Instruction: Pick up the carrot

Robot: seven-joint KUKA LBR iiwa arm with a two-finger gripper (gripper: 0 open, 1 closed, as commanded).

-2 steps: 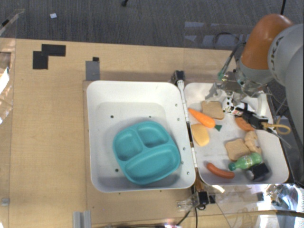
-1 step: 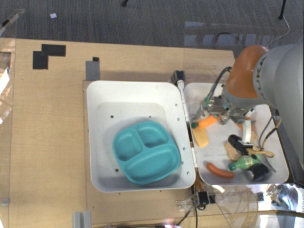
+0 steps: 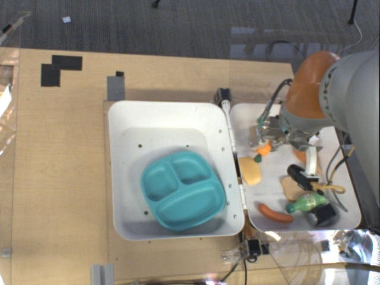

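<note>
The carrot is a small orange piece with a green end, lying in the upper left part of the right bin. My gripper hangs right over it, at or just above its orange end. The grey wrist with its orange band comes in from the right and hides the bin floor behind the gripper. Whether the carrot sits between the gripper's tips is not visible from this angle.
In the right bin lie a pale yellow lump, a tan flat piece, a red sausage, a green bottle and an orange bit. A teal divided plate lies in the left bin.
</note>
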